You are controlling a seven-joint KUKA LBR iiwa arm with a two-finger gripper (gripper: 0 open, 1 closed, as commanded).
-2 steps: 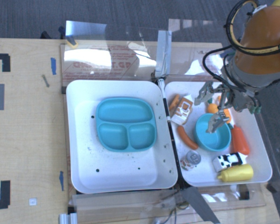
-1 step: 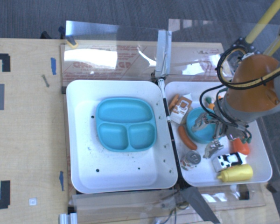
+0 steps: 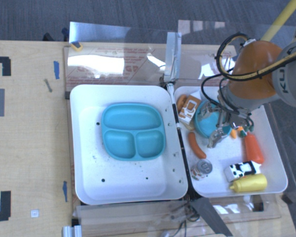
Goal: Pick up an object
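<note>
Overhead view of a pale wooden surface (image 3: 24, 147) carrying two shallow white bins. The left bin (image 3: 84, 181) holds a turquoise plastic divided plate (image 3: 133, 131). In the right bin (image 3: 274, 157), the grey arm's gripper (image 3: 218, 138) hangs low among crowded toys; whether it is open or closed cannot be told from this angle. A round teal plastic piece (image 3: 206, 121) sits touching the gripper at its ten o'clock and looks the likeliest target. An orange-brown sausage (image 3: 197, 145) lies just beside at eight o'clock, an orange carrot (image 3: 253, 148) near at three o'clock, a small silver can (image 3: 203, 168) at seven o'clock, and a black-and-white cow toy (image 3: 244, 169) with a yellow bottle (image 3: 248, 183) at five o'clock. The risk, as it appears, is closing beside the rounded teal piece, nudging it away, or catching a neighbour instead.
</note>
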